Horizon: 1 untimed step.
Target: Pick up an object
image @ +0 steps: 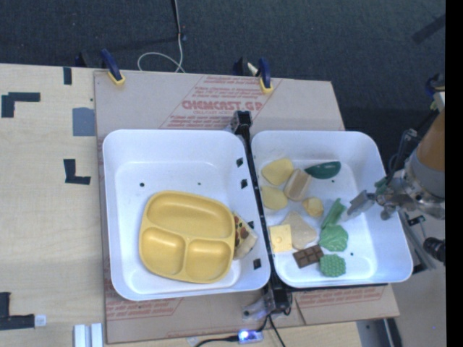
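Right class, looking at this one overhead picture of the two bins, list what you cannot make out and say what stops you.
- Gripper in the camera view: too small and blurred to tell how the jaws stand.
- Arm: cut off by the right edge.
- Small object beside the yellow tray: partly hidden by the tray and the bin wall.
- Pieces in the right bin: overlapping, so full shapes stay unclear.

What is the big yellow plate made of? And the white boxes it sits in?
The yellow tray looks like smooth molded plastic: one even color, rounded compartments, a soft shine. The white bins also look like plastic, glossy with rounded corners and thin rims. I can't be fully sure from a picture.
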Tool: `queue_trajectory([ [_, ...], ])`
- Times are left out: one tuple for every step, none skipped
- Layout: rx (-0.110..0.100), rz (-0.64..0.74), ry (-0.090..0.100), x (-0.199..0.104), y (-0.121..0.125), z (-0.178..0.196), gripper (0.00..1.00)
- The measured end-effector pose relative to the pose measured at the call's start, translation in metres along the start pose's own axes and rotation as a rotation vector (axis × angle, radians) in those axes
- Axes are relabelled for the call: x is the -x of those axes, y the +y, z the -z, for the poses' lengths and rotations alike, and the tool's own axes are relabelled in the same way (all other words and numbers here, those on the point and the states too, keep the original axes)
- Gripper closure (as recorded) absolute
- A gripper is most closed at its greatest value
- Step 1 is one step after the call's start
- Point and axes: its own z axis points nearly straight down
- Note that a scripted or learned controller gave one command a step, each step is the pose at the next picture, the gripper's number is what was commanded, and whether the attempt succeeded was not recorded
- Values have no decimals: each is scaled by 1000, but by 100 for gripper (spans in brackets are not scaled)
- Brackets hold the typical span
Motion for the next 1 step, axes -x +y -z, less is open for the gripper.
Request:
queue_trajectory([
  [7,-1,-3,-73,40,-87,0],
])
